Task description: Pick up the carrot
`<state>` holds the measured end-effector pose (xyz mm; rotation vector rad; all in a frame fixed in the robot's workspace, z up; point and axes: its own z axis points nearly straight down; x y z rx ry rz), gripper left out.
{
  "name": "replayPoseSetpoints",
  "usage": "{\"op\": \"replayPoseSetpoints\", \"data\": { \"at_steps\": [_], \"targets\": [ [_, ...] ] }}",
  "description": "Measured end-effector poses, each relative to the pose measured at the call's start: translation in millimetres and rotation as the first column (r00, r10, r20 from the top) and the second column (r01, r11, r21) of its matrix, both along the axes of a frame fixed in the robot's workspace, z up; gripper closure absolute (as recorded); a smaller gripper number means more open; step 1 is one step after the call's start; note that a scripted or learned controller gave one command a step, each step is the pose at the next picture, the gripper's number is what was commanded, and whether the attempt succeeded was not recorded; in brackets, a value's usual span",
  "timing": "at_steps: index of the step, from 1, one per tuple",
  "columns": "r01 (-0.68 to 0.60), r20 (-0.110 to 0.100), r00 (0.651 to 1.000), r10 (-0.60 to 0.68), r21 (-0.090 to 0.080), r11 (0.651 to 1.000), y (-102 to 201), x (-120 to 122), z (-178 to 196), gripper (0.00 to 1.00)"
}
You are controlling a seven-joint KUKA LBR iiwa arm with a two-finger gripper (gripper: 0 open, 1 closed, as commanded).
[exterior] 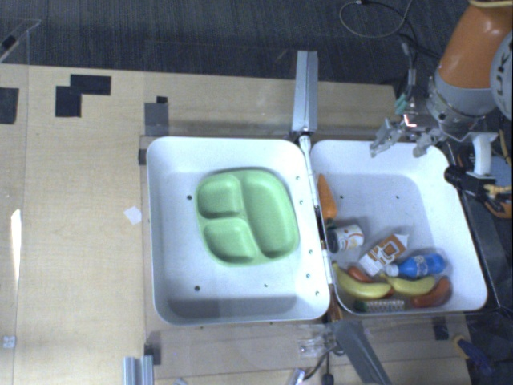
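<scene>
1. Viewing the right bin (449, 215), I find the carrot (325, 198) against its left wall.
2. Gripper (405, 140) hovers far-right, jaws spread, empty.
3. I judge the carrot stiff, light, smooth; grasp mid-length.

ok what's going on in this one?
The arm's end effector hangs open over the far edge of the right bin, holding nothing. The carrot lies against that bin's left wall, untouched. Near it sit a small can, a carton, a blue bottle and two bananas along the near wall. The left bin holds a green divided tray.
</scene>
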<state>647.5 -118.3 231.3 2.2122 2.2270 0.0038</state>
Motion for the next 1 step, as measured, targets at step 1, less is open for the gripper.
{"op": "replayPoseSetpoints", "data": {
  "at_steps": [1],
  "targets": [
    [-0.172,0.004,0.985,0.172,-0.003,0.985,23.5,22.6,69.9,0.00]
  ]
}}
